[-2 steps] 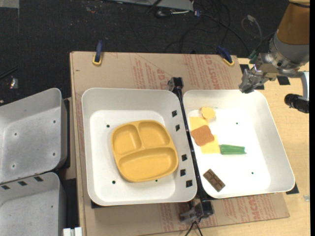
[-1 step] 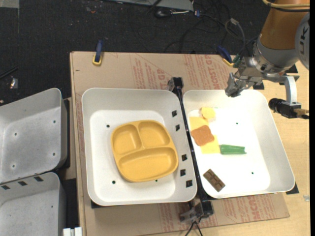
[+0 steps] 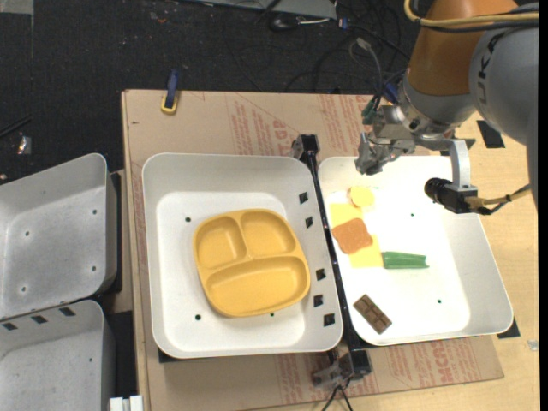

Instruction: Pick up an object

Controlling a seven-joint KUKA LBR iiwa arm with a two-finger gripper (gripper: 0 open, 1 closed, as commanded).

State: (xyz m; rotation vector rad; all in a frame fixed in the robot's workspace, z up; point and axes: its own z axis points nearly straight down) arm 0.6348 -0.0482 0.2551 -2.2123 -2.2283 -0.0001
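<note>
The objects for picking lie in the right bin [image 3: 479,255], and I am looking down at them from above its far left corner. My claw [image 3: 370,163] hangs over that corner, just beyond a small yellow round piece [image 3: 361,197], and I see nothing in its grip. Whether it is released or clenched I cannot tell from this slant; the tip is a dark, blurred shape against the white rim.

Going down the bin's left side: the yellow round piece, then a pale yellow flat piece [image 3: 342,214] beside it, then an orange slab [image 3: 352,235] lying on top of another yellow flat piece [image 3: 368,255]. These overlap or touch one another in a loose column. Just to the right of the lower yellow piece lies a green stick-shaped item [image 3: 404,261], on its side. Nearer the front edge, apart from the rest, lies a brown bar [image 3: 372,313], turned at a slant.

Over in the left bin [image 3: 163,229] lies a yellow divided tray [image 3: 252,262], three compartments, flat and roughly centred. My arm's orange band [image 3: 458,7] shows at the upper right. A blue-and-yellow clamp [image 3: 170,94] grips the bench's far edge.
</note>
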